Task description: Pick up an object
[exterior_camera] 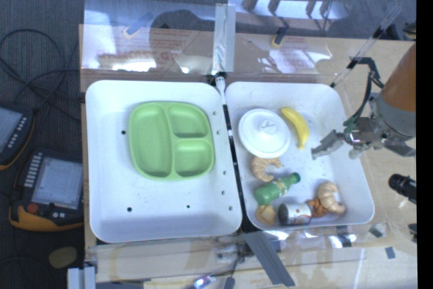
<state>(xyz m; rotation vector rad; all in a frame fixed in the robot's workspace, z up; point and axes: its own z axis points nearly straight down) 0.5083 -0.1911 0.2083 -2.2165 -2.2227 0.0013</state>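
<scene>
At the near edge of the right bin [352,210], a small can [295,214] lies on its side, touching a croissant [327,198] to its right and a pale rounded food piece [266,214] to its left. Just behind these, a green bottle [274,189] lies tilted, its cap pointing up and right. A second croissant-like pastry [264,166] sits just beyond the bottle, touching the front of a white round lidded bowl [264,132]. A banana [296,124] lies just right of that bowl, curving from the far middle of the bin toward the near right.

The gripper [331,144] hangs over the right part of this bin, to the right of the banana and apart from it, beyond the near croissant. Its grey fingers point left into the bin; the jaws look slightly parted and released, with nothing between them. The arm's orange band [408,81] rises at the right side.

In the left bin [101,199], a green three-compartment plate [171,139] lies toward the far middle, flat on the floor of the bin.

Behind both bins, clear plastic panels [183,34] stand along the far side of the bench [385,51]. On the carpet to the left lie black cables [34,71] and a handheld control pendant [51,186].
</scene>
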